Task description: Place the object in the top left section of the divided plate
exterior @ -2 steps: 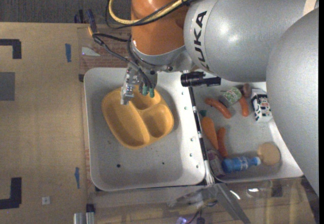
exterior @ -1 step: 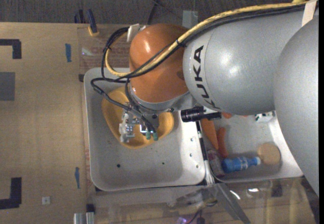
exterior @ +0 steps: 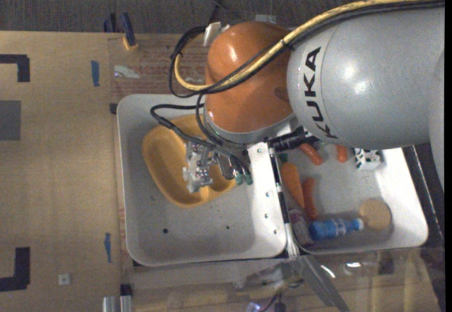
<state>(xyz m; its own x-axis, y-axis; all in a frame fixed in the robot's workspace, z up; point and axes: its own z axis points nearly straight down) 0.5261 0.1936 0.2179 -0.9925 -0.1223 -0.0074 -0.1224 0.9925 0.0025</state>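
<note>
- The yellow divided plate (exterior: pixel 164 162) lies in the left bin (exterior: pixel 141 233), partly hidden by the arm (exterior: pixel 353 70).
- The tool (exterior: pixel 200 171) hangs over the plate's right part; its grip cannot be told.
- The right bin (exterior: pixel 417 219) holds carrots (exterior: pixel 292 183), a blue-labelled bottle (exterior: pixel 332 227) and a round tan piece (exterior: pixel 376 214).

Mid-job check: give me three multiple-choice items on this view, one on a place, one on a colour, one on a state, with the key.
1. Which bin holds the yellow divided plate?
A. left bin
B. right bin
C. neither; it is on the bench

2. What colour is the bottle in the right bin?
A. red
B. blue
C. green

3. How does the bottle lie?
A. upright
B. on its side
C. on the plate

Key: 1 A, the plate sits in the left bin under the gripper. 2 B, its body shows blue. 3 B, it lies lengthwise on the bin floor beside the carrot.
</note>
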